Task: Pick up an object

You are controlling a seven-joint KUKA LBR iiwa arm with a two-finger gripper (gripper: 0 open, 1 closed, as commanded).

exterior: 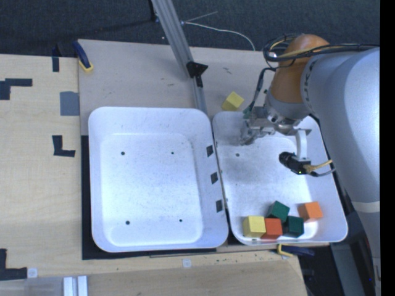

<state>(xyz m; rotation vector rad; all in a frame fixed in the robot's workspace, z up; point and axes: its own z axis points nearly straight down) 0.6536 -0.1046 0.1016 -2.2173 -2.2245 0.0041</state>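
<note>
The jaws [250, 134] sit low over the far left corner of the right bin [259, 171], close to its rim. Whether they are spread or pressed together cannot be told at this size and angle; nothing is seen between them. The grey arm [345, 103] enters from the right, with the orange band [296, 66] above the wrist.

Candidate objects lie clustered at the near edge of the right bin, well apart from the jaws:
- a yellow block [253, 226], leftmost;
- a red-orange block [273, 228], touching the yellow block on its right;
- a dark green block [279, 211], just behind the red-orange block;
- a second green block [294, 226], beside the red-orange block;
- an orange block [310, 211], rightmost and slightly separate.

A further yellow cube [233, 101] rests on the worktop [129, 79] outside the bins, just beyond the far rim of the right bin and near the jaws.

The left bin [151, 177] adjoins the right bin along one side. A slanted metal rail [176, 32] crosses the worktop behind the bins. A black cable fitting [293, 162] hangs from the wrist over the middle of the right bin.
</note>
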